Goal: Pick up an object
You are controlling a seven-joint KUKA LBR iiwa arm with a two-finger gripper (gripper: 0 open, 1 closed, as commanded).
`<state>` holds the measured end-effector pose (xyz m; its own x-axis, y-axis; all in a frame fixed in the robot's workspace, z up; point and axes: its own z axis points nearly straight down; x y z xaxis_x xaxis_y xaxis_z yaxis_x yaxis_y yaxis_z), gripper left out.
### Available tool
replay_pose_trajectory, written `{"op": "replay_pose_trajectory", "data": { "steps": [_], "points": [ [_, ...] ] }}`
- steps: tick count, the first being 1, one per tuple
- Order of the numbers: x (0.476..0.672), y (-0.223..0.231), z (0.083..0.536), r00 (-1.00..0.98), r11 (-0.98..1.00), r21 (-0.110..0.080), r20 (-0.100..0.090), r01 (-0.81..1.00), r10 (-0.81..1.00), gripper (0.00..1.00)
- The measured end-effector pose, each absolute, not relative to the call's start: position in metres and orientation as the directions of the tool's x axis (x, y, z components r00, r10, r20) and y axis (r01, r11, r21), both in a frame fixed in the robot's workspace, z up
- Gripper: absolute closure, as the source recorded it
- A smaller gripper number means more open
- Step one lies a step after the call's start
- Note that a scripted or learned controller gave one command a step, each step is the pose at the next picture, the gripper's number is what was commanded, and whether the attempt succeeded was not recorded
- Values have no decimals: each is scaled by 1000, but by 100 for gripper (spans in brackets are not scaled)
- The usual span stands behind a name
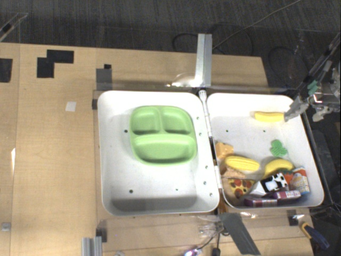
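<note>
The right bin (234, 103) holds a heap of toy food along its near side: a yellow corn cob (242, 163), a banana (277, 166), a small green piece (277, 148), a pizza slice (238, 186), a black-and-white carton (274, 183) and a purple bar (277, 196). A separate yellow piece (268, 117) lies near the far wall. My gripper (296, 110) sits at the bin's far right edge, just right of that yellow piece, and nothing shows in its grasp.
The left bin (114, 185) carries a green divided plate (161, 133). A metal post (204, 60) stands behind the seam between the bins. Cables and the arm's hardware (322, 87) crowd the right side.
</note>
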<state>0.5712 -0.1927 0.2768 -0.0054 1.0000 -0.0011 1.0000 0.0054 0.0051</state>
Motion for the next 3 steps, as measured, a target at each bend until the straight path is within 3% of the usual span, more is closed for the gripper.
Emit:
{"op": "replay_pose_trajectory", "data": {
  "steps": [1, 2, 3],
  "points": [
    [587, -146, 199, -101, 101, 5, -1, 995, 995, 0],
    [517, -128, 94, -26, 26, 5, 0, 1000, 1000, 0],
    [517, -128, 94, -26, 26, 5, 0, 1000, 1000, 0]
  ]
}}
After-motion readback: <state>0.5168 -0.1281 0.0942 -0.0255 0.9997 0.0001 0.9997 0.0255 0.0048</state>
